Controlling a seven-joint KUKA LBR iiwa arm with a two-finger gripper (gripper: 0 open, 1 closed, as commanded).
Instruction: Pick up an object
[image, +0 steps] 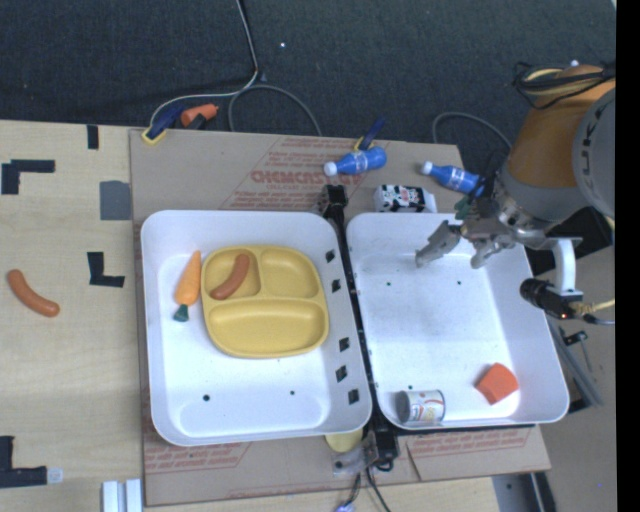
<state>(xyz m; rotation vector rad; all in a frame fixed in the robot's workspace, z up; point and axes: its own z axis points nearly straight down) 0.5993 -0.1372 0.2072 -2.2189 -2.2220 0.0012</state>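
The camera view looked down at a slant on two shallow white bins set side by side on a cardboard-covered bench. The left bin (160, 300) held a yellow divided plate (266, 300) with a toy sausage (229, 276) lying in its upper left compartment, and a toy carrot (188, 279) lay on the bin floor touching the plate's left rim. The right bin (450, 320) held an orange block (497, 383) near its lower right corner and a small can (424, 406) on its side against the near wall, the two a little apart.

The grey arm reached in from the right, and its gripper (459, 248) hung over the upper right part of the right bin with both fingers spread wide and nothing between them. It was well apart from both the block and the can.

Outside the bins, a second toy sausage (33, 293) lay far left on the bench, and two blue bottles (358, 162) lay beyond the far walls.

The step in hand looked like approaching a target. To do it well, the gripper would likely need to travel toward the near end, centre over the orange block with fingers straddling it, and descend straight. The can, against the wall, seemed the harder choice.
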